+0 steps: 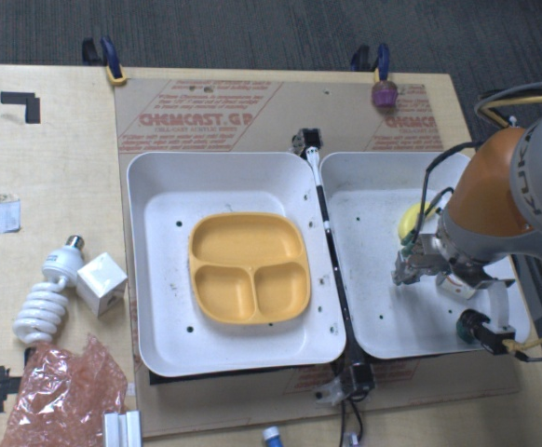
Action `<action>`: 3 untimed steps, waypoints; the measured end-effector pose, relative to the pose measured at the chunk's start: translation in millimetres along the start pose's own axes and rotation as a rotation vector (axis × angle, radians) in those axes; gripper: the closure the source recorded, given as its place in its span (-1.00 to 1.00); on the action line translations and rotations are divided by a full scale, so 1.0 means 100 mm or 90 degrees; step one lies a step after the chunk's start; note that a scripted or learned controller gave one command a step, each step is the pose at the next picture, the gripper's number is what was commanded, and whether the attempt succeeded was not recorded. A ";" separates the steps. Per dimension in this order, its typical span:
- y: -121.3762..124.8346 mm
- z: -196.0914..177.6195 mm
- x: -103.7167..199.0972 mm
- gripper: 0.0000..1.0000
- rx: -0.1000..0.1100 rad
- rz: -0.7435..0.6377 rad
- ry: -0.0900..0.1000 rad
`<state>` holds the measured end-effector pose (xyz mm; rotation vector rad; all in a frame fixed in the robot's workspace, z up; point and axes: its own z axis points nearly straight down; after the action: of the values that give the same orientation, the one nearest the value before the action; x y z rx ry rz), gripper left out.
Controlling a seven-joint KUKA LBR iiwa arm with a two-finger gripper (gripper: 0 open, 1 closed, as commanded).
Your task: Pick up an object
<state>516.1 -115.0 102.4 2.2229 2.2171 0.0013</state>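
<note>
Camera view looks down on a light wooden bench (38, 184) with dark grey carpet floor (252, 12) behind it. A brown cardboard sheet (206, 110) lies on the bench, held at the back by two blue clamps (111, 59). Two shallow white bins sit side by side on the sheet.

The left white bin (159, 203) holds a yellow plastic plate with three sections (250, 268). It lies flat near the middle of that bin. The right white bin (364, 250) has a small yellow object (411, 220) near its right side, just beside the arm. The arm hides part of it, so its shape is hard to tell.

On the bare bench to the left lie a white spiral light bulb (46, 301) and a small white cube-shaped box (101, 282), which touch each other. Below them is a crinkly pink plastic bag (61, 394). A small purple thing (385, 92) sits on the cardboard at the back, near the right clamp. A black strip (322, 212) runs between the two bins.

The grey arm with an orange band (490, 198) reaches in from the right and bends down over the right bin. Its gripper (411, 268) hangs low over the bin floor, just under the yellow object. I cannot tell how wide the fingers are, or if they hold anything.
</note>
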 end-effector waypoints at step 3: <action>0.69 0.02 0.19 -1.00 0.002 -0.002 0.000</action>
<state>585.7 -96.1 101.0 2.2209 2.2219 -0.0016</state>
